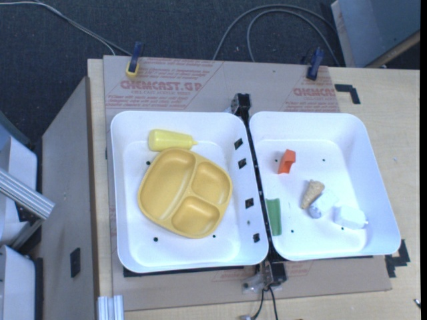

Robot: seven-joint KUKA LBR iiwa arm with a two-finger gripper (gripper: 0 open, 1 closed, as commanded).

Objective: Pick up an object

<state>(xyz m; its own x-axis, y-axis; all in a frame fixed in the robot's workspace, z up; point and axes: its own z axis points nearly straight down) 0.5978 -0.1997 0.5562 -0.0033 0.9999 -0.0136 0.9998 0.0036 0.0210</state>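
Lying in left bin (pixel 127 179): yellow divided plate (pixel 185 192), yellow bottle (pixel 171 139) just above it near back wall. Right bin (pixel 373 172) holds orange block (pixel 287 161) toward back, green stick (pixel 273 216) against left wall, tan cone (pixel 311 193) mid-bin, small white piece (pixel 350 217) to its right. Gripper state: cannot tell.

A small orange block (pixel 286 161) lies flat in the right bin (pixel 373 152), up-left of a tan ice-cream cone (pixel 311 193).
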